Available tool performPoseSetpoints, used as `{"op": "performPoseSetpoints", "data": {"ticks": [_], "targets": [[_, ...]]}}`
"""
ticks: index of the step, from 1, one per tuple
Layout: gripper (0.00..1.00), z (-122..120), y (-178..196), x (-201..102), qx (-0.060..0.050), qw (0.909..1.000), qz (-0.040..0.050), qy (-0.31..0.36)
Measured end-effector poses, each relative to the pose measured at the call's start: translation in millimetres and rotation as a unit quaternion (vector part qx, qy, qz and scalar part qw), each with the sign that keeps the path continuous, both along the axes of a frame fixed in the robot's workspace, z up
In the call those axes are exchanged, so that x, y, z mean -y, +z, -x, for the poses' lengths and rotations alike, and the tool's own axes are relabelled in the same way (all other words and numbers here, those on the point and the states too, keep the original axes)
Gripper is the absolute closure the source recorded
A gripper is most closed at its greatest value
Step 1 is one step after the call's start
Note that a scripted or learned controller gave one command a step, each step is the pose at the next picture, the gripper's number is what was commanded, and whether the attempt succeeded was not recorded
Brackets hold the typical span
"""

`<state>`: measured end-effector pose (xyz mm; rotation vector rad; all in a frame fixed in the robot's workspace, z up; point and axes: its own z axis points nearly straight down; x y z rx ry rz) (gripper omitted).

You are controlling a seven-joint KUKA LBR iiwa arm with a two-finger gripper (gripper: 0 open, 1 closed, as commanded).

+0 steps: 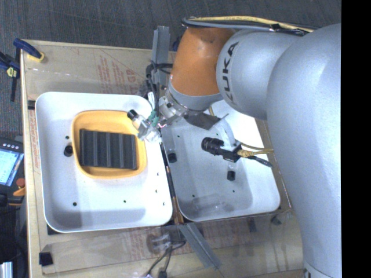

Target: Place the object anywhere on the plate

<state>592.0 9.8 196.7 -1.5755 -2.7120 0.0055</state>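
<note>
Grey arm (290, 97) looms; wooden bench (87, 62), white bins (52, 207), yellow plate (110, 120).

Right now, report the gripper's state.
Gripper: cannot be told; it sits over the right edge of the yellow rectangular plate with its dark ridged centre, in the left white bin.

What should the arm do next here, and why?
Probably lower a little and let go. The gripper hangs over the right edge of the yellow plate in the left bin; whether it holds anything is too small to tell.
</note>
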Motion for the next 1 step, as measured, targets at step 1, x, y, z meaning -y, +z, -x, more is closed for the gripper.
{"op": "performPoseSetpoints", "data": {"ticks": [1], "targets": [[0.00, -0.1, 0.1, 0.9, 0.000, 1.0000, 0.0002, -0.001]]}}
